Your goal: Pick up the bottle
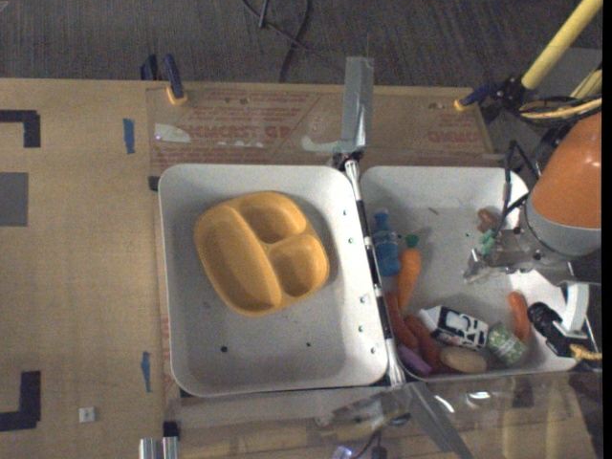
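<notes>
The left bin (182, 285) holds just a yellow divided plate (261, 251), which has nothing to do with this pick. Everything that matters is in the right bin (449, 199). Along its left wall lie a blue toy (385, 245) and a carrot (409, 273), with red pieces below them. The bottle (470, 329) lies on its side near the front wall, dark label up and what looks like a greenish cap towards the right. A brown lump (464, 360) is touching or nearly touching its lower side, and a small orange piece (519, 315) sits just beside the cap end. The gripper (491, 257) hangs above the bin floor, up-view of the bottle and well apart from it. Whether it is open or closed I cannot tell from here. The arm (572, 187) reaches in from the right. To do this reach well, I'd say, the gripper should come towards the front wall and line up across the bottle's short width, not along its length. It should settle over the labelled middle — away from the lump and the wall. A round body lying flat may roll, so a centred squeeze looks the safer bet.
</notes>
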Controlling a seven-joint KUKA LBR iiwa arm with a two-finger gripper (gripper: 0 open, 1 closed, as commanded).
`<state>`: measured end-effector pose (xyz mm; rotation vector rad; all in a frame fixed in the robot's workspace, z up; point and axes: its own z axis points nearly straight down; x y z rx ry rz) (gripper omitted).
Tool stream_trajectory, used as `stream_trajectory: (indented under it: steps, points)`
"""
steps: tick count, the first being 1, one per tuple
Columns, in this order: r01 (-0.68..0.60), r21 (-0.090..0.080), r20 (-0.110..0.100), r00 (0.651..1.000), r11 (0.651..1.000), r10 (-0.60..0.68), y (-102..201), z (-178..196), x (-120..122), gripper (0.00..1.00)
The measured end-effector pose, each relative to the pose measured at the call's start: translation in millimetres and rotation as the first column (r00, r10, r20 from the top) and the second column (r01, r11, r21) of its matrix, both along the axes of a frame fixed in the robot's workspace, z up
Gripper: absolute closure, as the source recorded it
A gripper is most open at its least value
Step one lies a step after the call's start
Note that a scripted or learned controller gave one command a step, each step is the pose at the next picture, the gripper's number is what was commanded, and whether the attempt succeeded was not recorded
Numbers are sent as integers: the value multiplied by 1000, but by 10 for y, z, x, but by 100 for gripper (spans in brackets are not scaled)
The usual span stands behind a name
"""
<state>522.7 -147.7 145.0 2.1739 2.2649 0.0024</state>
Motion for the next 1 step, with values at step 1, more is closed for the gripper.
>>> stream_trajectory:
  steps: [1]
  points:
    - [-417,-5,2,909,909,417,-643,1270,531,100]
